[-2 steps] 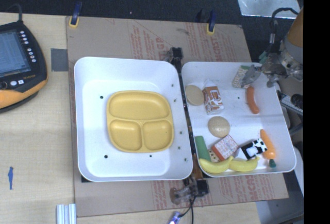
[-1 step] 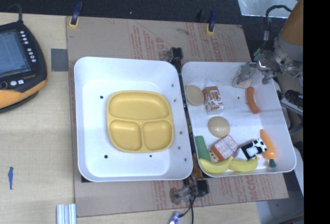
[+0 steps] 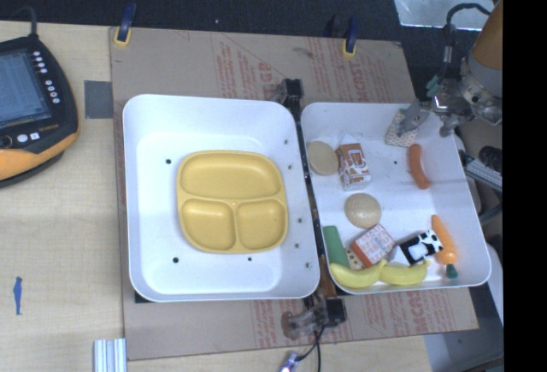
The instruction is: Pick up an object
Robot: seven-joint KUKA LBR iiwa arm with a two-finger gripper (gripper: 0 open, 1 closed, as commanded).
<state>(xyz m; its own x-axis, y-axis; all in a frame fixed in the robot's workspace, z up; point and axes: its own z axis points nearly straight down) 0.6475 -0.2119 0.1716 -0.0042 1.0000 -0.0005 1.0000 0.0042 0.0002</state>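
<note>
Hand: the hand (image 3: 425,111) hovers at the right bin's (image 3: 461,191) two o'clock corner, and whether it is apart or together cannot be told from here.
At the hand: a speckled grey scrap (image 3: 400,132) sits just below the tips; touching or merely close, no telling.
Right bin, centre: a round tan bun (image 3: 363,210), with a flat biscuit (image 3: 323,158) and a small carton (image 3: 352,165) at eleven o'clock from it.
Right bin, three o'clock: a sausage (image 3: 418,167) lies alone.
Right bin, six o'clock: a banana (image 3: 379,275) along the rim, a green stick (image 3: 334,247) and a red-and-white box (image 3: 373,245) just above it, a toy cow (image 3: 417,248) and a carrot (image 3: 444,240) beside.
Left bin: the left bin (image 3: 154,216) carries a yellow divided plate (image 3: 232,199) in its middle.
Desk, nine o'clock: an orange-edged control tablet (image 3: 30,105).
</note>
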